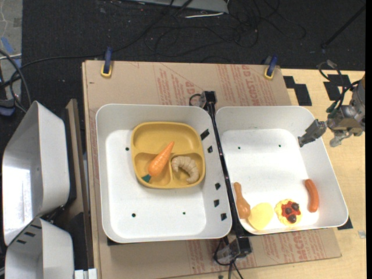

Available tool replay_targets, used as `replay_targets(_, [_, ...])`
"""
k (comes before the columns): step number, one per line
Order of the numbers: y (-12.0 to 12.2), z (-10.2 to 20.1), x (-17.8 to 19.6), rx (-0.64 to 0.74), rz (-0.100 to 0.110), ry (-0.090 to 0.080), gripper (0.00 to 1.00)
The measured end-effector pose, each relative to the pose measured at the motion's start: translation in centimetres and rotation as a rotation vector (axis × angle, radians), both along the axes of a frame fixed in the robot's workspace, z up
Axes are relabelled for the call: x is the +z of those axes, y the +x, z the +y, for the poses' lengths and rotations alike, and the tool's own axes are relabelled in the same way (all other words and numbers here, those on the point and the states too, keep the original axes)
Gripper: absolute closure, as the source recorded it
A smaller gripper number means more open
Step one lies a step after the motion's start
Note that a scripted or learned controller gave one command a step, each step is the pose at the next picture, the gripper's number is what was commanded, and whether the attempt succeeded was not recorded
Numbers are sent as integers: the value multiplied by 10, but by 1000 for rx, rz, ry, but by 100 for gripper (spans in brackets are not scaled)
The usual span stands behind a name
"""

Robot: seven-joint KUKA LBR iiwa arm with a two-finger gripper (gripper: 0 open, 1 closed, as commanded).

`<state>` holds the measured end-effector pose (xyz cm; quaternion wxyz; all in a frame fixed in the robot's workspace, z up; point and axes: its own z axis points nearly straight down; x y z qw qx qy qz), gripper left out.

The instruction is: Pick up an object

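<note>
The right bin (267, 156) holds several toy foods along its near edge: a brown drumstick (240, 200), a pale yellow disc (261, 215), a small pizza-like piece with red and black toppings (289, 211) and an orange sausage (313, 195). In the left bin (116, 208), a yellow divided plate (145, 133) carries a carrot (161, 158) and a pale curled shrimp (186, 167). My gripper (319, 139) hangs over the right bin's far right rim. It is open, with nothing between its fingers, and well above and behind the sausage.
Brown cardboard (174, 80) lies under both bins, held by two clamps at the back. Grey boxes (35, 156) stand to the left of the bench. Cables cross the dark floor behind.
</note>
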<state>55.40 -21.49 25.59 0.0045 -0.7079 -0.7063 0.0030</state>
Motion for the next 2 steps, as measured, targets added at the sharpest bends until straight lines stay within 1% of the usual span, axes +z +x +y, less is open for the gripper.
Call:
replay_targets(1, [2,1,6,3,-10,-3,0])
replay_targets(2, [0,-3,-38,1,-8,-2,0])
